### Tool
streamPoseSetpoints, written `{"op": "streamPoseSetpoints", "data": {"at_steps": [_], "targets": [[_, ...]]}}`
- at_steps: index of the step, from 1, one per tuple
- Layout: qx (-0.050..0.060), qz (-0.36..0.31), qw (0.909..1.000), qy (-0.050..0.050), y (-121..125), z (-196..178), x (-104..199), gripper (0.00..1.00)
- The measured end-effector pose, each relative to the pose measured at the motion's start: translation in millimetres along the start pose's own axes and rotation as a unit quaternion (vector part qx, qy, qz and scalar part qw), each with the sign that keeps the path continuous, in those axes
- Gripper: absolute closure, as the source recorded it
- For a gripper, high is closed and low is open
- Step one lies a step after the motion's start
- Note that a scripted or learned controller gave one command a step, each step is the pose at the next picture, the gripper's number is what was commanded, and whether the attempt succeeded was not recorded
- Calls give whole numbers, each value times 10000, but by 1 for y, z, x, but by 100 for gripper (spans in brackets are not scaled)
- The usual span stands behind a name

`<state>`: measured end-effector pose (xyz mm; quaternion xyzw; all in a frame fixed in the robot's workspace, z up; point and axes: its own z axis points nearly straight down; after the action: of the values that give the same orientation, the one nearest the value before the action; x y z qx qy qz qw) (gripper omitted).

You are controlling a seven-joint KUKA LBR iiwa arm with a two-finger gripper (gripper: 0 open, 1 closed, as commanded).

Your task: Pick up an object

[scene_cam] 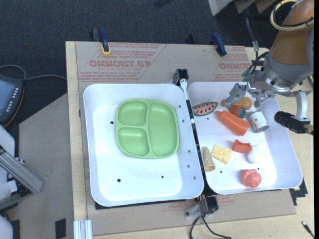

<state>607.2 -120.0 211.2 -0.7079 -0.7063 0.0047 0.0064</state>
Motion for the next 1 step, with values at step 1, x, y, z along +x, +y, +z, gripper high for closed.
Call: {"op": "streamPoseSetpoints", "data": {"at_steps": [1], "targets": [[-75, -12, 10000, -9, 3, -9, 0, 0]]}}
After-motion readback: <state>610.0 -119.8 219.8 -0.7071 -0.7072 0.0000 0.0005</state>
